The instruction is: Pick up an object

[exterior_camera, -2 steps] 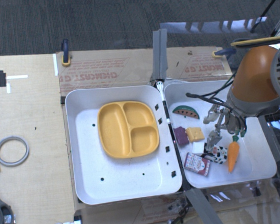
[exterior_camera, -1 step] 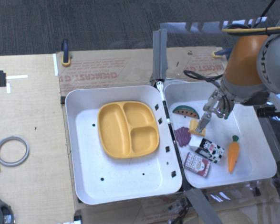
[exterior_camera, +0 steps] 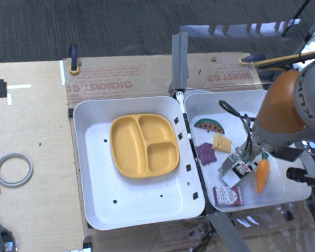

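— Over the right bin (exterior_camera: 283,186), where is the pincer (exterior_camera: 237,167) sitting, and what is it gripping?

— It is hanging low in the middle of that bin, between the purple grape cluster (exterior_camera: 205,153) and the carrot (exterior_camera: 262,176), just above the pink packet (exterior_camera: 227,195). Whether it is released or clenched cannot be told from this angle. Nothing is showing as gripped.

— Which object is making the best target?

— Probably the carrot. It is lying just beside the pincer, on the arm's side, with bare bin floor around most of it. The cheese wedge (exterior_camera: 221,143) and the grape cluster are lying close together, so closing there is risking a nudge to the neighbour.

— How should the approach be going?

— By centring over the carrot's thick orange middle, setting the closing axis across its width rather than along its length, and descending straight. A smooth tapered body is likely to be slipping toward its tip if gripped too low.
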{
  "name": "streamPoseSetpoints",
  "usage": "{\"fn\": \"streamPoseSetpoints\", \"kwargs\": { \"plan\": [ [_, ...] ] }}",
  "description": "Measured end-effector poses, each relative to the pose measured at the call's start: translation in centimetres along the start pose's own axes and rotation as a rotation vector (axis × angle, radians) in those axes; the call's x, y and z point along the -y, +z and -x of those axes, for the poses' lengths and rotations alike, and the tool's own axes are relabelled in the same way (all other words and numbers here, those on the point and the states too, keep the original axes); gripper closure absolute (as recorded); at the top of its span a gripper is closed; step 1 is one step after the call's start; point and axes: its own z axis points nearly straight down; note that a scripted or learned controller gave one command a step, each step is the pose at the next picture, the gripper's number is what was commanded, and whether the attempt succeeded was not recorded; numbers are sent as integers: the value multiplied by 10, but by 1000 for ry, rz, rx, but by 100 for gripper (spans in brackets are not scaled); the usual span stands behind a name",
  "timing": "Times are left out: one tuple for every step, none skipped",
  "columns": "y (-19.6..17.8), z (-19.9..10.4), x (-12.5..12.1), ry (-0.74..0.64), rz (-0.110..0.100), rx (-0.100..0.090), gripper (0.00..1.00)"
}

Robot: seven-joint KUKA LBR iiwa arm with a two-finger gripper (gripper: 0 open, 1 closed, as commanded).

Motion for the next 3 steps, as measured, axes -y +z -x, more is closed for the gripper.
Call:
{"fn": "streamPoseSetpoints", "kwargs": {
  "plan": [
    [-3, 42, 66, 443, 13, -1, 0],
    [0, 65, 19, 506, 0, 0, 0],
    [-24, 79, -64, 287, 1, 2, 0]
  ]
}}
